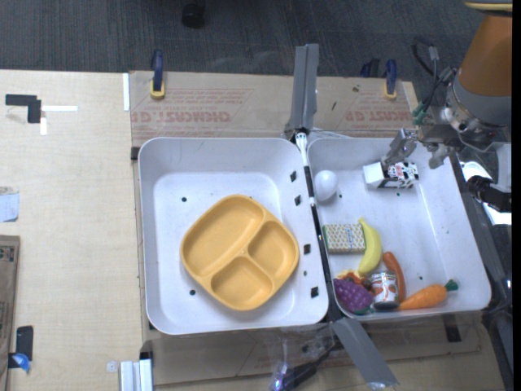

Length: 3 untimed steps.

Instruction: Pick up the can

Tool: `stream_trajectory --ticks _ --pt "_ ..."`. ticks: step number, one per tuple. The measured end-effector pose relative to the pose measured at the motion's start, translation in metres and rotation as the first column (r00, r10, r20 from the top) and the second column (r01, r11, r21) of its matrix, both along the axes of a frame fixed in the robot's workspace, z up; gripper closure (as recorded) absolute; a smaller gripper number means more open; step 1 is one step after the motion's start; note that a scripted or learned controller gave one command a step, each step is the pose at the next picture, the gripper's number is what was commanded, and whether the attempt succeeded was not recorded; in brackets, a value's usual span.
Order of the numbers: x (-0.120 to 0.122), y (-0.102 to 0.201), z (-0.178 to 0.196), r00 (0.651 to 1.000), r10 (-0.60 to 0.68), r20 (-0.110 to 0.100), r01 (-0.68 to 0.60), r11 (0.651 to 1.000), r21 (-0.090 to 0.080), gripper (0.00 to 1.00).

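Above the far right corner of the right bin [456,210], the arm [488,55] leans in from the right, its orange band uppermost and the grey wrist below it. The gripper [400,149] hangs over the bin's back edge, pointing down and toward the left; how its fingers stand cannot be made out among the cables and brackets. Just below it, on the bin floor, lies a small white carton [391,174] with dark print on one end, near the gripper, though whether they touch is unclear.

The can [384,290] stands well apart from the gripper, upright near the front edge of the same bin. It is short, with a silvery top and a red and white label. A purple bunch of grapes [353,290] lies just to its left, a reddish sausage [394,269] leans at its far right side, and an orange carrot [425,296] with a green tip lies to its right. Behind them are a yellow banana [371,249] and a tan sponge block [343,237]. A white ball [325,183] sits by the divider. The left bin [163,218] holds a yellow divided plate [238,252].
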State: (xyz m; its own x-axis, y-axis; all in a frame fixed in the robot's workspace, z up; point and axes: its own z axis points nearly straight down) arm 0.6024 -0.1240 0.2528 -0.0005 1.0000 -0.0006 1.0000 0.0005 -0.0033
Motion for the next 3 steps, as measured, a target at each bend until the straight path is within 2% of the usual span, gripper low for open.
stream_trajectory --ticks 1,2,3 --pt "-0.010 -0.066 -0.100 1.000 -0.005 0.000 0.005 1.000 0.000 0.00" --pt "-0.006 -0.026 -0.156 0.999 -0.052 0.000 0.052 0.999 0.000 0.00" --pt "0.045 -0.028 -0.161 0.998 -0.064 -0.028 0.064 0.998 0.005 0.00"
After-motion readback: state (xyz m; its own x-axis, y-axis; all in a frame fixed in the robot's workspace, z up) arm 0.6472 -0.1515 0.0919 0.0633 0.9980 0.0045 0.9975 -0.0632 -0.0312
